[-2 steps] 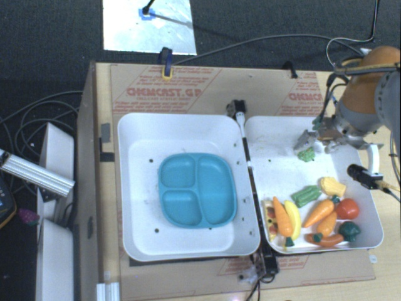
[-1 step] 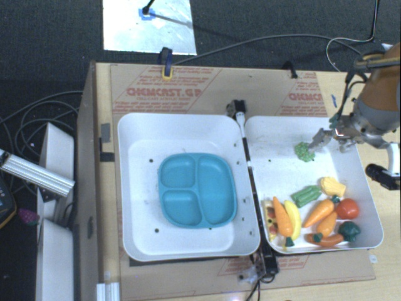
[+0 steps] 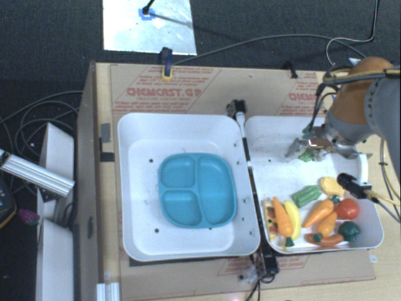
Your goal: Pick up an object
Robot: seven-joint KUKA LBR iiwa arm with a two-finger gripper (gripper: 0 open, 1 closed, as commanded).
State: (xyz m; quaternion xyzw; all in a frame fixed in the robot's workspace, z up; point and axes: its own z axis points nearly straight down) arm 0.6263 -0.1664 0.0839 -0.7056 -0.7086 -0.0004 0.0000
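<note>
Camera view looks down at a slant on a bench (image 3: 188,86) covered in brown cardboard, with two shallow white bins side by side. The left bin (image 3: 141,137) holds a blue divided plate (image 3: 197,189) with three compartments, lying flat near its middle. The right bin (image 3: 269,137) holds a heap of toy food crowded into its near corner: a banana (image 3: 292,217), carrots (image 3: 317,213), a green pepper-like piece (image 3: 304,195), a red tomato (image 3: 346,208), a yellow piece (image 3: 331,185) and others, all touching or overlapping.

The grey arm with its orange band (image 3: 351,102) reaches in from the right, low over the far part of the right bin. Its pincer (image 3: 308,148) sits just above the bin floor, well apart from the heap. A small green object (image 3: 306,157) lies right at its tip. Whether the fingers are spread or closed cannot be told, nor whether the green object sits between them.

This looks like the grasping step, with the arm down at a lone item. The next move would call for closing firmly on the green piece, then lifting straight up to check that it comes along.
</note>
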